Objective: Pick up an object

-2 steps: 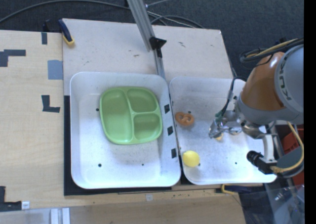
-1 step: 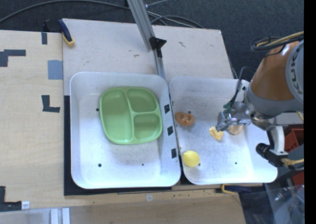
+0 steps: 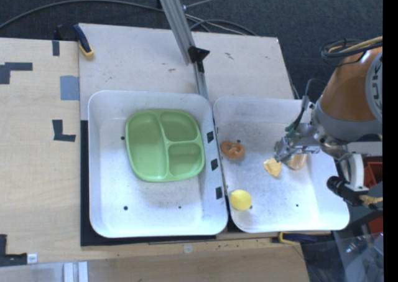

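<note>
Two white bins sat side by side: the left bin (image 3: 106, 169) carried a green divided plate (image 3: 165, 145), and the right bin (image 3: 311, 212) held the small pieces. The grey arm (image 3: 348, 103) reached over the right bin, its gripper (image 3: 287, 150) low above a pale yellow wedge (image 3: 272, 167) and a tan chunk (image 3: 297, 161); whether it was open or closed could not be told. An orange-brown pretzel-like piece (image 3: 232, 149) lay near the divider, a round yellow lemon (image 3: 240, 200) below it.
</note>
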Robot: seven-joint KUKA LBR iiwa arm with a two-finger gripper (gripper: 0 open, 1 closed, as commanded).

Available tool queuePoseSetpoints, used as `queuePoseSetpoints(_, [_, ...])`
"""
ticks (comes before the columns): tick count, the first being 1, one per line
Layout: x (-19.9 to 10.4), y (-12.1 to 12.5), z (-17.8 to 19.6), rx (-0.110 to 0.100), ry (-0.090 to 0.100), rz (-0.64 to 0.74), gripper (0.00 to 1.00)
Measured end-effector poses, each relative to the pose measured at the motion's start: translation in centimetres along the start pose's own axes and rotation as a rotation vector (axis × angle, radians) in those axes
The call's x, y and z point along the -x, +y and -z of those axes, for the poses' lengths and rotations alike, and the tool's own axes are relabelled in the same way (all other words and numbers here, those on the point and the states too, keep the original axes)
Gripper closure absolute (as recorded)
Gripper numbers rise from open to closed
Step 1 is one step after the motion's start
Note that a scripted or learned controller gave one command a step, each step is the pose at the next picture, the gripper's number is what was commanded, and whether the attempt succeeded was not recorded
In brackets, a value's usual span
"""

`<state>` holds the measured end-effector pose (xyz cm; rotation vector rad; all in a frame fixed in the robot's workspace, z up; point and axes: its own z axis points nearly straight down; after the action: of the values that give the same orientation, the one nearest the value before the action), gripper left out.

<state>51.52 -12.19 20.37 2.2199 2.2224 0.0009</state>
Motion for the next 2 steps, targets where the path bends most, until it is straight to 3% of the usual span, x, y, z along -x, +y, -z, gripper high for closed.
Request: queuePoseSetpoints(2, [-11.5,4.8,1.7,0.0,0.002,0.007,1.0])
